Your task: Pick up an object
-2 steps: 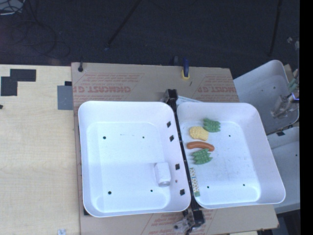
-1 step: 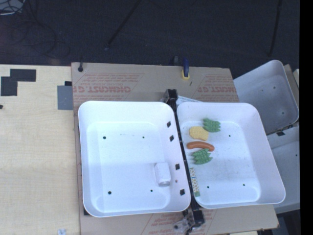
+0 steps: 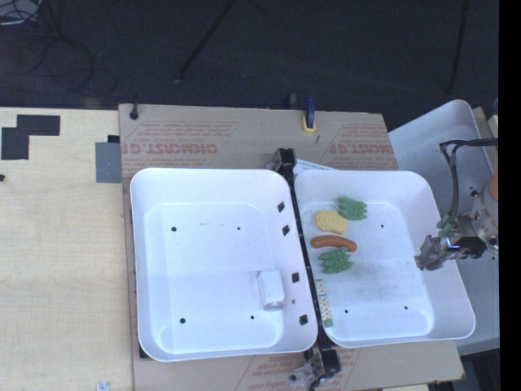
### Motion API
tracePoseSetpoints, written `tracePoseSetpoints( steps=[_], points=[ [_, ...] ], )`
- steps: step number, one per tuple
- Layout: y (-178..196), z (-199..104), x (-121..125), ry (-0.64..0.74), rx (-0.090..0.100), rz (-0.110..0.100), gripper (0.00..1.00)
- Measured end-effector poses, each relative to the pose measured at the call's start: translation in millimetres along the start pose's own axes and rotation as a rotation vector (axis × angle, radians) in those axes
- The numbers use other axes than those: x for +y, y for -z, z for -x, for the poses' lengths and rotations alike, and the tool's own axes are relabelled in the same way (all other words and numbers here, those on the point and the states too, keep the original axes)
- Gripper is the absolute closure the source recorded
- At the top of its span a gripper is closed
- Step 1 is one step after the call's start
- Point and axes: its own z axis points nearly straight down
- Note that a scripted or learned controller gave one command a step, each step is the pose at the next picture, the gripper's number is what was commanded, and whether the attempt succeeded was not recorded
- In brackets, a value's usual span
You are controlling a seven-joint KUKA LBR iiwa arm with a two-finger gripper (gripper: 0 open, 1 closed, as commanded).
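Gripper (image 3: 429,257) at right bin's (image 3: 444,316) right rim — opening can't be made out, nothing seen in it. Toy food apart at bin's left: yellow piece (image 3: 330,221), sausage (image 3: 334,243), two green pieces (image 3: 352,208).

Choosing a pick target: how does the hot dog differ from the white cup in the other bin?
The hot dog is orange-red, long and thin; the white cup is stubby and nearly blends into its bin. The hot dog lies in the right bin, crowded by toys; the white cup sits alone in the left bin. Both lie flat.
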Motion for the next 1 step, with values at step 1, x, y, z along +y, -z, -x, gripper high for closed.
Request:
tracePoseSetpoints(
  steps=[1],
  points=[
    [74.7, 43.1, 0.0, 0.002, -0.003, 0.0, 1.0]
  ],
)
